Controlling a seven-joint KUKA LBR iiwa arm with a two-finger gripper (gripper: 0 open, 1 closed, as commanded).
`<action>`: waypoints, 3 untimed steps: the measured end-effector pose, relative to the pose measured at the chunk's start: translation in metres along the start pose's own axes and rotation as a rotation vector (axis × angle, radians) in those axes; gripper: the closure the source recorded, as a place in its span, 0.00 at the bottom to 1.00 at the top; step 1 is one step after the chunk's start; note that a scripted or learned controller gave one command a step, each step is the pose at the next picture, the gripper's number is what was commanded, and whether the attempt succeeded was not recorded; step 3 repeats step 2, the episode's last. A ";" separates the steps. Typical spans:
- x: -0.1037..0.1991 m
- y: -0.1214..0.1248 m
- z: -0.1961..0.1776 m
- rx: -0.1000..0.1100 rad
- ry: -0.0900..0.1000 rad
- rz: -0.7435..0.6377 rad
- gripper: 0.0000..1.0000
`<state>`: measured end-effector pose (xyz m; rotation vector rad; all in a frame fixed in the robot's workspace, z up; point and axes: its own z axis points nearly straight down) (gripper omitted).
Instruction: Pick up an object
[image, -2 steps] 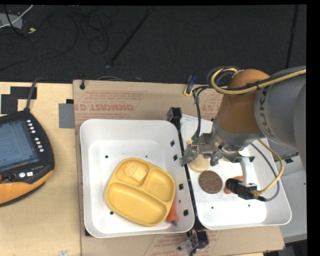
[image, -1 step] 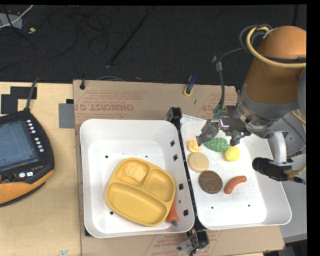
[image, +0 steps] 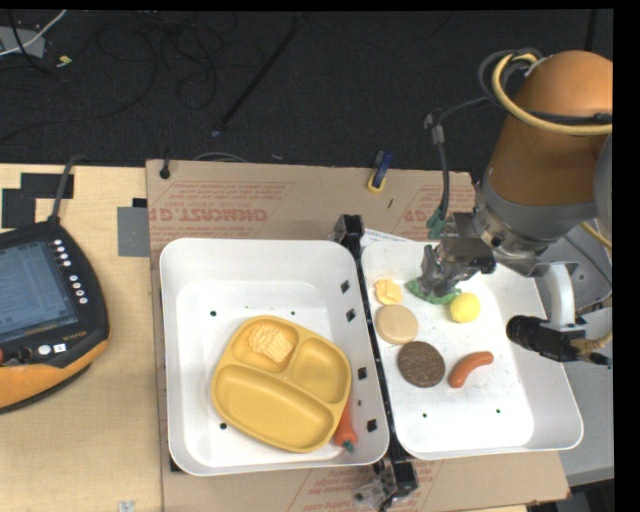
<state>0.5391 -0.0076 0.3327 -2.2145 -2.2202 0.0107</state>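
Observation:
My gripper (image: 436, 277) hangs low over the back of the right bin (image: 520, 420), right above a green object (image: 432, 293) that peeks out under it. A yellow lemon-like ball (image: 464, 308) lies just to its right. A pale yellow piece (image: 388, 292) sits to its left. Nearer the front lie a beige round cookie (image: 397, 324), a dark brown round patty (image: 422, 364) and a red sausage (image: 470, 368). Whether the green object is between the fingers cannot be made out.
The left bin (image: 200, 270) holds a yellow divided tray (image: 282, 385) with a waffle-like piece (image: 266, 342) in its back compartment. An orange carrot-like item (image: 344, 428) lies by the tray's right edge. A teach pendant (image: 45, 310) rests on the bench at far left.

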 end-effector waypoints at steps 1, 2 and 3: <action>0.015 -0.043 -0.194 -0.020 0.001 0.001 1.00; 0.048 -0.060 -0.090 0.007 -0.001 -0.001 1.00; 0.048 -0.060 -0.090 0.007 -0.001 -0.001 1.00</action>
